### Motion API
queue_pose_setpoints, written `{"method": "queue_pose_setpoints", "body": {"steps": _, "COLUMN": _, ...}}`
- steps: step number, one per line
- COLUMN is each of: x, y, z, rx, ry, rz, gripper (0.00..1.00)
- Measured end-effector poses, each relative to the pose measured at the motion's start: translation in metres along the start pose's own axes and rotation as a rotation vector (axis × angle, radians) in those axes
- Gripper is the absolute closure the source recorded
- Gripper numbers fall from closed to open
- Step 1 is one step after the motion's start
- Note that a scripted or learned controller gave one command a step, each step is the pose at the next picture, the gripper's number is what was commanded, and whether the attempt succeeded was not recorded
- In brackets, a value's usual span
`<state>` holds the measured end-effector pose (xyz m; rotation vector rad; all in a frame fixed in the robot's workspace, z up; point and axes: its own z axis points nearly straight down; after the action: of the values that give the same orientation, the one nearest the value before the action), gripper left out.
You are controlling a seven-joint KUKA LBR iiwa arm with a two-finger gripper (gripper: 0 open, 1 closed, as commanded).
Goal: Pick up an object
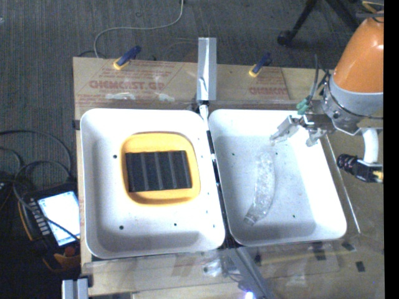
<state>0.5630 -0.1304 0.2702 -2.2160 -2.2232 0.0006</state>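
A clear plastic bottle lies lengthwise in the right bin, its cap end toward the front. In the left bin rests a yellow tray-like object with a black ribbed centre. My gripper hangs over the back right part of the right bin, above and to the right of the bottle and apart from it. Its fingers are spread open with nothing between them.
A metal strip stands at the back between the bins. Two blue-and-yellow clamps hold the cardboard backing. A lit tablet and cables lie on the floor at left. The right bin's rim runs just below the wrist.
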Motion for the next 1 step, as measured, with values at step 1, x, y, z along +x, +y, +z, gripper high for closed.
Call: {"method": "queue_pose_setpoints", "body": {"steps": 1, "x": 0.037, "y": 0.0403, "z": 0.1613, "rx": 0.002, "ry": 0.0, "rz": 0.04, "gripper": 0.0}}
